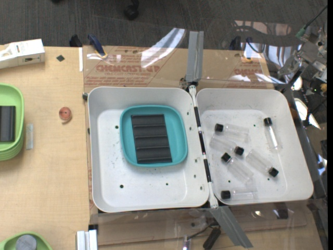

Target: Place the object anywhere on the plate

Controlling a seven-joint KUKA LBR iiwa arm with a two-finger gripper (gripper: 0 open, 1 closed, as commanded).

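Progress: you are not yet starting, vials [244, 152] lying in right bin [291, 191] | plate [154, 135] sitting in left bin [104, 191], bearing no vial | gripper state: cannot tell

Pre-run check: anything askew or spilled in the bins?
Nothing spilled. The clear vials lie on their sides, scattered at mixed angles in the right bin. The teal plate sits flat in the left bin.
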